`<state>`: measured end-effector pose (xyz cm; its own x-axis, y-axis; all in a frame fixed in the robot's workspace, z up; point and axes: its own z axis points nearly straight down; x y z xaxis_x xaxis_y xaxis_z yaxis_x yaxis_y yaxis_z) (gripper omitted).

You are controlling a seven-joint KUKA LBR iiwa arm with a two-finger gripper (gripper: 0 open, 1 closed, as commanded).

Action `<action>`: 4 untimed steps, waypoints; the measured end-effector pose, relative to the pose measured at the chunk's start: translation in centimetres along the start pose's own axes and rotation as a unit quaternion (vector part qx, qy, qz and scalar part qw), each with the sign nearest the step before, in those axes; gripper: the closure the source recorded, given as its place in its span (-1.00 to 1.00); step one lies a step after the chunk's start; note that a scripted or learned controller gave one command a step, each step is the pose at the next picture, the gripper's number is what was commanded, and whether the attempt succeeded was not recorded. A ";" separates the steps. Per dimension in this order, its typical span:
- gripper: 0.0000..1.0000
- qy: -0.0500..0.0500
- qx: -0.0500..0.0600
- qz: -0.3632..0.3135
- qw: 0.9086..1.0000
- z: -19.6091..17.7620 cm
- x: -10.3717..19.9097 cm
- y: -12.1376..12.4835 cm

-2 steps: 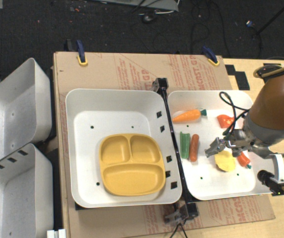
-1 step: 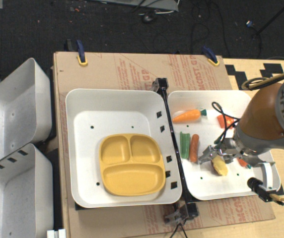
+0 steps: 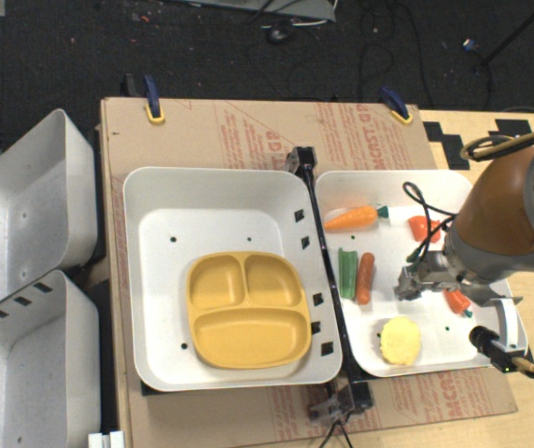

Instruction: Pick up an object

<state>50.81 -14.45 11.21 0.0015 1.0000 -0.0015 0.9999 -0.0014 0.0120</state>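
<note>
Two white bins sit side by side on the bench. Nearest, by the right bin's front edge, lies a yellow piece, just beside and slightly front-left of the gripper; whether the gripper is wide or narrow I cannot tell. Left of it, a sausage and a green stick lie touching, long axes running front to back. Farther back rests a carrot, pointing crosswise. The left bin carries a yellow tray.

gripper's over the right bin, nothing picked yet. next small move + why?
Probably shift toward the yellow piece and descend: the gripper hangs above bare bin floor, between the sausage and that piece, with nothing visibly between its fingers.
</note>
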 end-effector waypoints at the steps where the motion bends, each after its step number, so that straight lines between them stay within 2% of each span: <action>1: 1.00 0.000 0.004 -0.002 1.000 -4.3 -0.4 0.4; 2: 1.00 0.000 0.003 -0.002 1.000 -10.7 -0.4 0.6; 3: 1.00 0.000 0.005 -0.002 1.000 -11.0 -0.4 0.7; 4: 1.00 0.001 0.005 -0.005 1.000 -11.9 5.2 1.0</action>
<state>51.68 -9.22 23.17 -0.0079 1.0000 0.0011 1.0000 0.0079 0.0011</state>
